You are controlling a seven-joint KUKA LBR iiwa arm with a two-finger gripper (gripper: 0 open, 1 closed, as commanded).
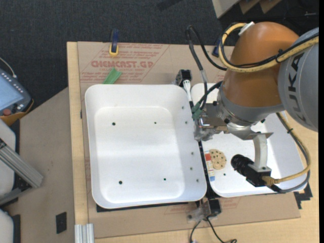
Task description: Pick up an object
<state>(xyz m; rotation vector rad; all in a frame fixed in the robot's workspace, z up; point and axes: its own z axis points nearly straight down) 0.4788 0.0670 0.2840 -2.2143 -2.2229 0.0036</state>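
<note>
The arm's (283, 80) orange band (258, 47) bulges up nearest the lens at upper right, above a grey link that bears large dark letters, partly cut off by the frame edge. Under the wrist the hand (204, 129) hangs low at the left rim of the right bin (288, 151), just beside the wall it shares with the left bin (96, 135). The wrist hides how far open the hand is, so that cannot be told, and nothing is seen in its hold. The disc (217, 158), round, tan and dotted with dark spots, lies flat on the right bin's floor near that left wall, just below the hand and apart from it. A red scrap (208, 158) lies just beside the disc and a small blue scrap (211, 177) lies a little nearer the front rim. The left bin shows four small dark dots on its floor and a row of them along its right wall. Both bins sit on a cardboard sheet (81, 186) on the table (48, 135). The sheet is printed in red with "CHEMCAST GP" (121, 64), with smaller lines too fine to read. A green strip (112, 76) lies on the sheet below the print, and a blue and yellow clamp (114, 42) grips its far edge.
</note>
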